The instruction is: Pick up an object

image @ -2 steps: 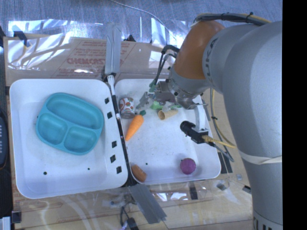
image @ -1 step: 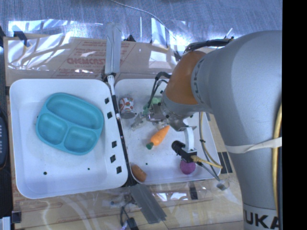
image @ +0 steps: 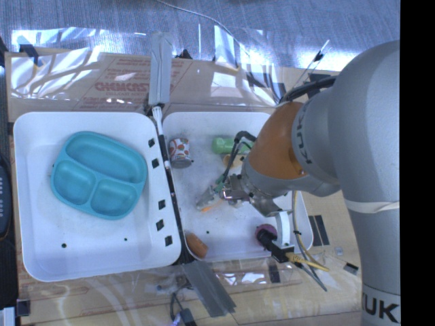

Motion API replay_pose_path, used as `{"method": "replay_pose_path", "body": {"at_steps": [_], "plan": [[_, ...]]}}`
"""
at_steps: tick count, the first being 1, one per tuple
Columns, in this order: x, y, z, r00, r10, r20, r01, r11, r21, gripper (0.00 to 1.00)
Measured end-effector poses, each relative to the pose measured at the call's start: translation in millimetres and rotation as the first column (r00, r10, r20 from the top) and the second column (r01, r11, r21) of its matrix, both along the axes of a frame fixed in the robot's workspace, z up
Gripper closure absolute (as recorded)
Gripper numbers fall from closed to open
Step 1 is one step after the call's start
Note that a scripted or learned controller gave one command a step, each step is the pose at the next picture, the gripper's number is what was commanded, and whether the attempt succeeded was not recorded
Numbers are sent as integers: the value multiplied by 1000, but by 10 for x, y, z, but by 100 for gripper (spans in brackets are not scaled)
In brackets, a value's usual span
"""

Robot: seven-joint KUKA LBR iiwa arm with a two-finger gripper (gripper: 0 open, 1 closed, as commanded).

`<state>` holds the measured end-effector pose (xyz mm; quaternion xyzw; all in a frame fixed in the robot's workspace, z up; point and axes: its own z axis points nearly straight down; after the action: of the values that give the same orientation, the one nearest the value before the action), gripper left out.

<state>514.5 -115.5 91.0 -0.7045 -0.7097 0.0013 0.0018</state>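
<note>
My gripper (image: 206, 200) hangs low over the middle of the right bin (image: 204, 122), pointing left, with the arm's orange band (image: 275, 148) behind it. A small orange piece (image: 209, 209) lies right under its tip; I cannot tell whether they touch. A small patterned can (image: 179, 151) stands near the bin's left wall. A green object (image: 221, 144) and a yellow one (image: 235, 159) lie at the back, partly hidden by the wrist. A brown-orange object (image: 196, 244) sits at the front left corner. A purple object (image: 266, 233) sits at the front right.
The left bin (image: 27, 182) holds a blue divided plate (image: 99, 174). A ridge with black clips (image: 163, 195) separates the two bins. Cardboard and shiny foil (image: 115, 77) lie behind the bins. The bulky grey arm (image: 360, 128) covers the right bin's right side.
</note>
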Motion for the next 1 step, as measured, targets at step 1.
{"method": "replay_pose_path", "body": {"at_steps": [1], "plan": [[6,5,96,1000,5,-1,-5,1000,0,100]]}}
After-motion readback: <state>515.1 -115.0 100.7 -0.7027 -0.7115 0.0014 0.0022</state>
